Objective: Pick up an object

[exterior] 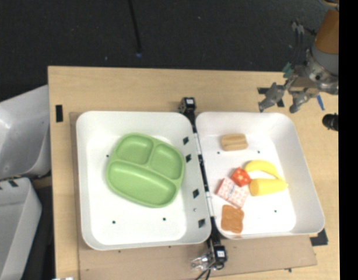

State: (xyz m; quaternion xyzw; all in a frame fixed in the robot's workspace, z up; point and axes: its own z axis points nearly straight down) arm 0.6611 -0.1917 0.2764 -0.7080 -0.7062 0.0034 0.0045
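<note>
1. The banana (262, 167), yellow and curved, lies in the right bin (295, 156), long axis left-right, touching the tomato (241, 177).
2. The gripper (285, 102) hangs beyond the bin's far rim, fingers spread, holding nothing.

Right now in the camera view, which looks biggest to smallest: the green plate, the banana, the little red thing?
1. Green plate, by far the biggest.
2. Banana.
3. Little red thing, the smallest.
</note>
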